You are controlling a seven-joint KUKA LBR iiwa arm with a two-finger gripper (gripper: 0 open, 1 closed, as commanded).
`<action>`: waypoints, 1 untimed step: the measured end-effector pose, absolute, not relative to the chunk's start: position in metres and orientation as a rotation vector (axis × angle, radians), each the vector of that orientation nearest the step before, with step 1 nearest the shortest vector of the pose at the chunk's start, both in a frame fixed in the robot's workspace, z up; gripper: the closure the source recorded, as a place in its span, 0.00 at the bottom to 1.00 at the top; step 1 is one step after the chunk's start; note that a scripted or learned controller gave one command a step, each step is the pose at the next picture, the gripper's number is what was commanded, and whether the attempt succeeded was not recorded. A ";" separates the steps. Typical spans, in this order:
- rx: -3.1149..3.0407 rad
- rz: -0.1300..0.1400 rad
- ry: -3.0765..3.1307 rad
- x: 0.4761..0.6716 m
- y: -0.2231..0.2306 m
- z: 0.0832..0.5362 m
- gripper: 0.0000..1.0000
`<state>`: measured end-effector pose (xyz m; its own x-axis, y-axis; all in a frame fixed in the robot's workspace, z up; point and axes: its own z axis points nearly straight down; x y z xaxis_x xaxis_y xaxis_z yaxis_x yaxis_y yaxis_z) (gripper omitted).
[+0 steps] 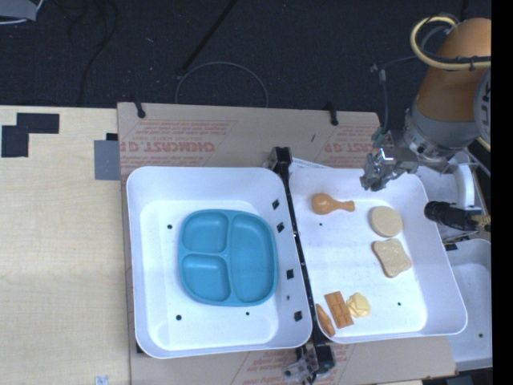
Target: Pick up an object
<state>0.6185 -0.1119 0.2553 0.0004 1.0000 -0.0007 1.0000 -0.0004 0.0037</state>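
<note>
The right bin (pixel 417 315) holds several toy food pieces. A tan drumstick (pixel 331 204) lies near its far left. A round beige cookie (pixel 385 220) sits to the right of it, and a bread slice (pixel 391 257) lies just below that. Near the front are a brown waffle strip (pixel 337 309), a yellow lump (pixel 358 304) and an orange piece (pixel 324 319). My gripper (pixel 375 176) hangs over the bin's far edge, up and right of the drumstick, apart from every piece. Nothing shows between its fingers.
The left bin (pixel 152 295) carries a blue divided plate (pixel 227 257). A black divider (pixel 293 255) runs between the bins. The arm's orange band (pixel 449 87) rises at the upper right. A black fitting (pixel 449 212) juts over the right bin's right rim.
</note>
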 end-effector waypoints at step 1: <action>2.221 -0.003 2.227 0.625 -0.063 0.242 1.00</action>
